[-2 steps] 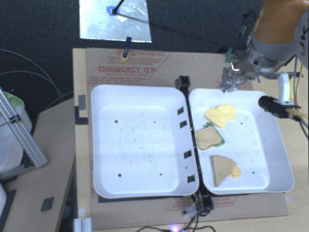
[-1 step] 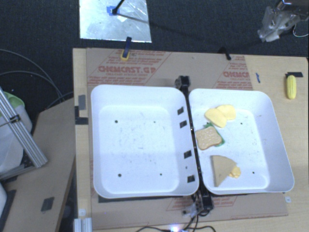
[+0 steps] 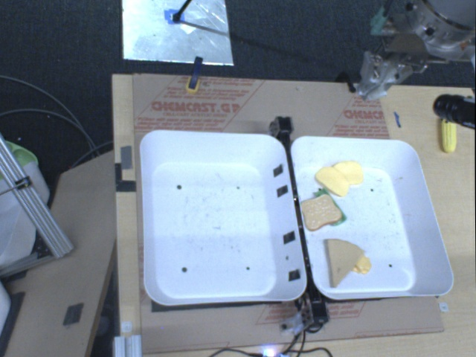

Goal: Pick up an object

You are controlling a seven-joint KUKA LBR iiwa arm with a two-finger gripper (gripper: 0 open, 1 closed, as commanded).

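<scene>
I can see just the bottom of the arm [image 3: 439,6] at about one o'clock; the top edge cuts off the rest. The gripper [image 3: 372,80] under it is small and fuzzy, so its tips are hard to make out. In the right bin [image 3: 424,199], a slice of bread [image 3: 321,213] covers most of a green thing [image 3: 336,208], and I cannot tell what that is. At three o'clock a black thing [image 3: 455,110] runs off the picture.

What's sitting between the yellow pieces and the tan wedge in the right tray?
A bread-like slice on something green, seen from the overhead camera, between the yellow pieces and the tan wedge.
</scene>
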